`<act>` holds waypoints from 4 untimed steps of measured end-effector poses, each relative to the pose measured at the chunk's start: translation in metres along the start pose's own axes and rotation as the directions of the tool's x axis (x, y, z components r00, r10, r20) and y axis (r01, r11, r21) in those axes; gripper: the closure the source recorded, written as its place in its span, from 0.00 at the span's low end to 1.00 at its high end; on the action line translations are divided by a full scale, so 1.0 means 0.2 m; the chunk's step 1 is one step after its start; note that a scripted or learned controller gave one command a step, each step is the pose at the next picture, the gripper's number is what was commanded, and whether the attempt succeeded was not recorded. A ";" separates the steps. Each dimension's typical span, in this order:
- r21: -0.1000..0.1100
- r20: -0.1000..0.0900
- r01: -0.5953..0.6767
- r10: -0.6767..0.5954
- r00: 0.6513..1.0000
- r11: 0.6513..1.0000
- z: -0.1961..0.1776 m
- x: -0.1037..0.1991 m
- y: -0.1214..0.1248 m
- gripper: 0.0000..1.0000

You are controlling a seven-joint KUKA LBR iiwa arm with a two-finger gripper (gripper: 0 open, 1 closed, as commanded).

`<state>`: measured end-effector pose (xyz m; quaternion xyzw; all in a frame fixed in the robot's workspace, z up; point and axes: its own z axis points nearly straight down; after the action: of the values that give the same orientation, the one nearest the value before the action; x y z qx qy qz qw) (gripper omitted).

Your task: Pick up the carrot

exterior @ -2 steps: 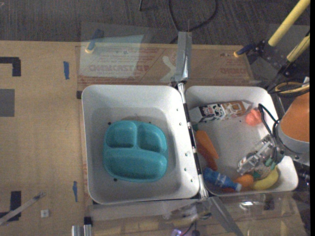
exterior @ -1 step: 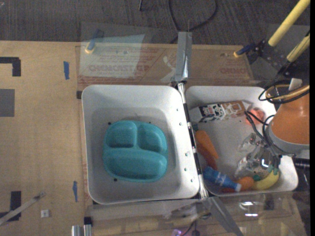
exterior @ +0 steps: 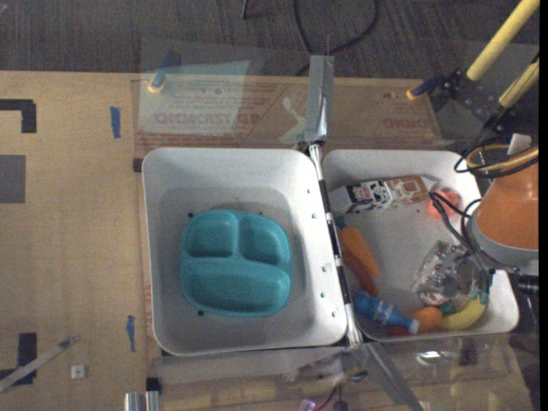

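Carrot (exterior: 360, 259) lies slantwise by the right bin's (exterior: 507, 313) left wall, untouched.
Judged light, stiff, smooth plastic; grip across its thick middle. The arm (exterior: 510, 217) hangs over the right side; state of its jaws cannot be told.

Orange carrot (exterior: 360, 258); teal tray (exterior: 234, 263) (white bins (exterior: 171, 229)).

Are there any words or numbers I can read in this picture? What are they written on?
None can be read for sure.
Clear sheet behind the left bin: a row of big pale letters, seen mirrored and washed out, unreadable.
Clear sheet behind the right bin: a short pale word, too faint.
Small carton in the right bin: black-and-white print, too small and blurred.
Carrot and teal tray: no writing visible.
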<state>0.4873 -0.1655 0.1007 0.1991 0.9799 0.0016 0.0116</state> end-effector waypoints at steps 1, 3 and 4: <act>-0.003 -0.016 0.423 -0.423 0.906 0.906 -0.15 -0.02 -0.12 1.00; -0.005 -0.019 0.488 -0.488 0.872 0.873 -0.30 0.14 0.34 1.00; -0.005 -0.020 0.487 -0.487 0.873 0.873 -0.30 0.14 0.33 0.00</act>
<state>0.4855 -0.0927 0.1606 -0.0541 0.9985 0.0007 0.0016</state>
